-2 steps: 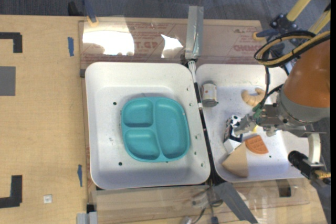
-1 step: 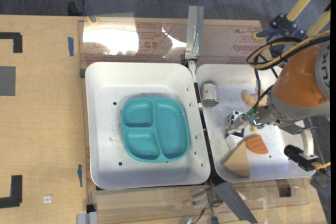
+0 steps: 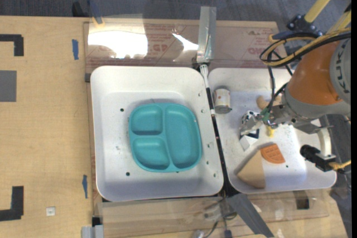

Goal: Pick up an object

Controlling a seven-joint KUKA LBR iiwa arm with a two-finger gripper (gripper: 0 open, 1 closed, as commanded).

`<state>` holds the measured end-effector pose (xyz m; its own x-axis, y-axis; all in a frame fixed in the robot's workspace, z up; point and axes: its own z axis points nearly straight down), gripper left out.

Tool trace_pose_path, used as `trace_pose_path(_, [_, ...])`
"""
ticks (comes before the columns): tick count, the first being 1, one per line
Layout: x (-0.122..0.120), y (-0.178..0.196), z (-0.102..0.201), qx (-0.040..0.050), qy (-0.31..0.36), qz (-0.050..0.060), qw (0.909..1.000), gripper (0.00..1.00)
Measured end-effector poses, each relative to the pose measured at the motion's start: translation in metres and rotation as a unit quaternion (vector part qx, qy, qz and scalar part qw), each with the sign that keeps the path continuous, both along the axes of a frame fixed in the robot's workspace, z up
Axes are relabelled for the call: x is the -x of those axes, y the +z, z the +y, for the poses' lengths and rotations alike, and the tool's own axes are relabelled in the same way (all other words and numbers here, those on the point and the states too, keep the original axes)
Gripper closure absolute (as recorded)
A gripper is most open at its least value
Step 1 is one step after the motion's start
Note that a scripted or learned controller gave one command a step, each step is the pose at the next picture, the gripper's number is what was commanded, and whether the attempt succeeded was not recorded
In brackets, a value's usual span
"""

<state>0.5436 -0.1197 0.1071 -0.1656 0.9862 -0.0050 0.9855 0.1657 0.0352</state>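
Gripper (image 3: 251, 122) sits low inside the right-hand shallow white bin (image 3: 295, 178), approx mid-bin, the arm's orange band just to its right in the camera view. Can't tell whether the gripper is released or clenched: clutter around its tip hides that, so no claim it's grasping anything.

3 candidates close by. The small silvery tin can (image 3: 222, 101) is near, to the view's left and a bit farther up, by the wall between the 2 bins. It seems upright, so no long axis to line up with. The tan wedge-shaped piece (image 3: 254, 171) lies toward the near edge, below the gripper, set slantwise, w/ the flat orange disc (image 3: 273, 155) touching or just beside its upper side. A little tan lump (image 3: 262, 102) is just beyond the gripper.

Left-hand white bin (image 3: 111, 92) holds only the teal 3-compartment plate (image 3: 165, 136), well apart.

Judgement: the can is the likeliest target, a short shift to the view's left.
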Motion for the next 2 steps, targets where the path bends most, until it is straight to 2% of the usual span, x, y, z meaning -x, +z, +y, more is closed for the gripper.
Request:
trace_pose_path(1, [0.046,0.000,-0.014,0.0035,-0.020,-0.012,0.9997,0.00])
trace_pose_path(2, [0.042,0.015,-0.010,0.0003,-0.018,-0.016,0.9997,1.00])
